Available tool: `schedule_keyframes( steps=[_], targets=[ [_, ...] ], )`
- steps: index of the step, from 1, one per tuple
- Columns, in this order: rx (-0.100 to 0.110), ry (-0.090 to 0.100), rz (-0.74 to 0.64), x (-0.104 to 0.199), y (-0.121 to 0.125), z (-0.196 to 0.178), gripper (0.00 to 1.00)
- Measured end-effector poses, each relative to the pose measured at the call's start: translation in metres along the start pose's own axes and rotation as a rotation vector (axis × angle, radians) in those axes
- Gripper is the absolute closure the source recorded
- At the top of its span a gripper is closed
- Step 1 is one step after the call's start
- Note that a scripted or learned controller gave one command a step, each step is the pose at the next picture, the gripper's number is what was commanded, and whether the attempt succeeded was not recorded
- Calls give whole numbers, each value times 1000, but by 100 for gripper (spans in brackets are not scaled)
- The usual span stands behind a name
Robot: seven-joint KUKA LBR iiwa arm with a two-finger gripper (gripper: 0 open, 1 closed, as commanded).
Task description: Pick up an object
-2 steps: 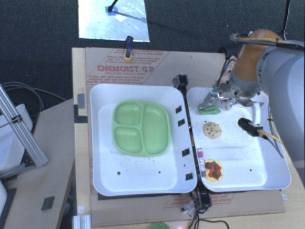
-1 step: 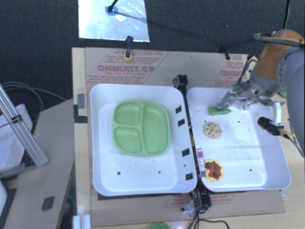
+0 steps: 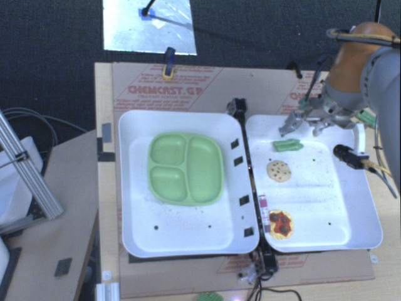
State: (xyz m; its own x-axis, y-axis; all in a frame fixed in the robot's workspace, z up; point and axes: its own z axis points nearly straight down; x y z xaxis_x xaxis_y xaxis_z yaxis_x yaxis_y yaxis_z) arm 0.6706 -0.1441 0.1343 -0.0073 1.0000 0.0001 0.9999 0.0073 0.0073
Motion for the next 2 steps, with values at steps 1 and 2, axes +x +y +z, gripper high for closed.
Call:
schedule_keyframes(
  steps=[1,2],
  targets=[
    [2,0,1,13,-1,-21,0],
    [11,1,7,28,-61,-9,0]
  ],
)
